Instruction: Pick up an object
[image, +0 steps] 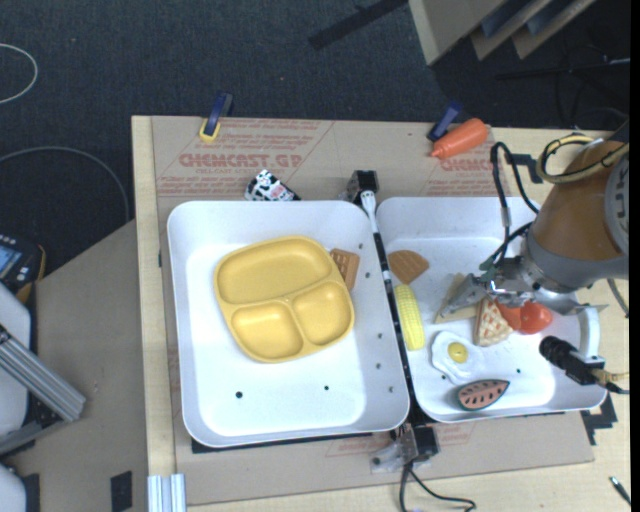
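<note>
My gripper (453, 298) hangs low in the right bin (440, 216), its grey fingers (462, 288) spread open and pointing left, with nothing between them. Just right of the fingers lies a tan triangular wedge (490, 323), and a red tomato (529, 318) sits partly under the wrist. A yellow corn cob (407, 315) lies to the left by the bin's wall. A brown cookie (407, 265) is above it. A fried egg (452, 355) and a dark red-and-grey slice (482, 393) lie toward the front.
The left bin (190, 300) holds a yellow divided plate (285, 298) and a small brown wedge (346, 266). On the bench behind the bins sit an orange carrot (461, 138), a black-and-white toy (269, 186) and a yellow clamp (211, 126). Cables trail off the arm at right.
</note>
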